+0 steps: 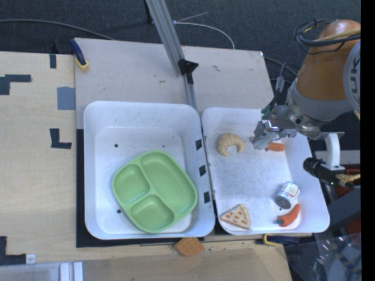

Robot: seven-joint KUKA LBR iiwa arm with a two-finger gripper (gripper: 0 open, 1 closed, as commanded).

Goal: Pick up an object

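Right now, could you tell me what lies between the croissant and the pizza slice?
Nothing: in the camera view, only bare white bin floor separates the croissant from the pizza slice.

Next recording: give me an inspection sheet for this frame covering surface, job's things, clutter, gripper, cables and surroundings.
Surface: two shallow white bins, left bin and right bin, on a pale board.
Job's things: tan croissant, small silver can, pizza-slice toy, orange-red pepper toy, small orange piece in the right bin.
Clutter: green divided plate in the left bin; brown waffle-like piece outside the bins.
Gripper: two-finger gripper low over the right bin, beside the orange piece.
Cables: thin wire behind the board.
Surroundings: slanted metal pole.
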